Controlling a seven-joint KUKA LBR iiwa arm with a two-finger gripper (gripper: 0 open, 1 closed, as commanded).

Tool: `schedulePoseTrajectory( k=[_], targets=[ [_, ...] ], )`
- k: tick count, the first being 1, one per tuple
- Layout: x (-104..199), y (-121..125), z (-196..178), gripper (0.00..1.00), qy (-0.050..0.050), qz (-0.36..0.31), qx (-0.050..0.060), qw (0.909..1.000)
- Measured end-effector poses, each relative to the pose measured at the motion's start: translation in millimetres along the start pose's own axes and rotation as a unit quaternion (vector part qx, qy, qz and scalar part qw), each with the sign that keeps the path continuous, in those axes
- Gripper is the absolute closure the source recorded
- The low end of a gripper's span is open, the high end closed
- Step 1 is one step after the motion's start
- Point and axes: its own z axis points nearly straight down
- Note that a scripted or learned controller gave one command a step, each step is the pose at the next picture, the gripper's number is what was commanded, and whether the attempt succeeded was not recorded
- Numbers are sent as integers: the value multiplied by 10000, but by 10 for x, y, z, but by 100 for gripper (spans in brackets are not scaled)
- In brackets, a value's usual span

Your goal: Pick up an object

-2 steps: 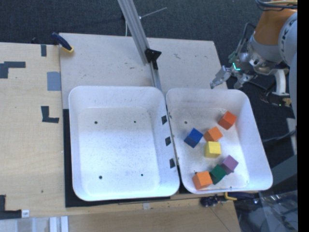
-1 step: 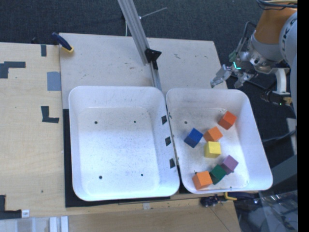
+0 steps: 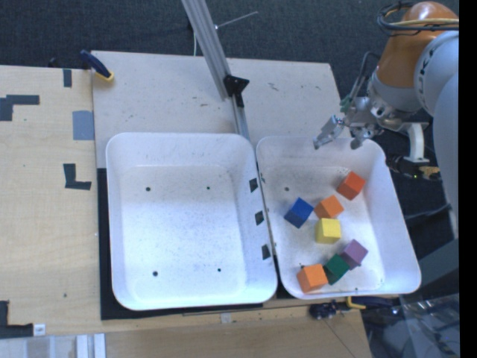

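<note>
Pale wooden bench [image 3: 45, 200] carries two shallow white bins side by side, with dark floor beyond its far edge. Blocks lie in the right bin [image 3: 395, 222], all loose on its floor: an orange block [image 3: 351, 185] farthest back, a smaller orange block [image 3: 329, 206] just nearer and left of it, touching a yellow block [image 3: 328, 230]. A blue block [image 3: 299, 212] sits left of these, slightly apart. Toward the near rim a purple block [image 3: 355, 252] rests beside a green block [image 3: 337, 268], and another orange block [image 3: 313, 277] touches the green one on its left. The gripper [image 3: 342, 136] hangs over the far rim of the right bin, well apart from every block, its two fingers spread wide with nothing between them. The left bin [image 3: 179, 222] shows only dark specks. A slanted metal pole [image 3: 212, 47] crosses the far side of the bench.
</note>
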Motion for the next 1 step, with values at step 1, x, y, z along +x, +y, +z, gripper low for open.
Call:
schedulePoseTrajectory(
  k=[1],
  targets=[
    [4,-68,638,0,1,0,11,10000]
  ],
)
